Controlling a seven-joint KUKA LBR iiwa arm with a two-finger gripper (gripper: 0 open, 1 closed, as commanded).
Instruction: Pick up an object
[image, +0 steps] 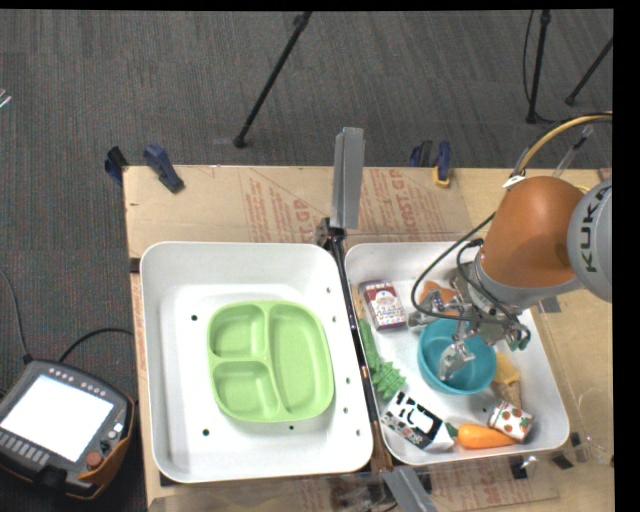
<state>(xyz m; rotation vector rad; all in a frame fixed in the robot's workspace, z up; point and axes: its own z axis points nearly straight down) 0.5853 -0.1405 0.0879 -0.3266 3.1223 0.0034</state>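
Near edge of the desk (250, 195), right bin (556, 400): an orange carrot-shaped toy (483, 436) lies with its long axis left to right. Just right of it, a small red-and-white patterned cup (511, 420) on its side. Left of the carrot, a black-and-white packet (415, 420). A green leafy toy (385, 378) sits along the bin's left wall.

Middle of the right bin: a teal bowl (452, 362), upright, mouth open to the camera. The tool (458, 362) hangs directly over the bowl's hollow, tips down inside the rim or just above the floor of it; cannot tell which. Metal fingers appear slightly spread, with nothing seen between them, so no hold on anything. A yellowish piece (508, 371) lies just right of the bowl, partly hidden.

Key relation: the bowl is the nearest candidate, right under the tool. Its rim wall lies just to the left and right of the fingertips, so my read is a rim pinch needs a small sideways shift, then descent.

Farther: a red-and-white card box (383, 305) left of the bowl, long axis near to far. An orange item (432, 296) beside it, mostly hidden by cables.

Left bin (170, 300): a green divided plate (270, 360), well apart from the tool.
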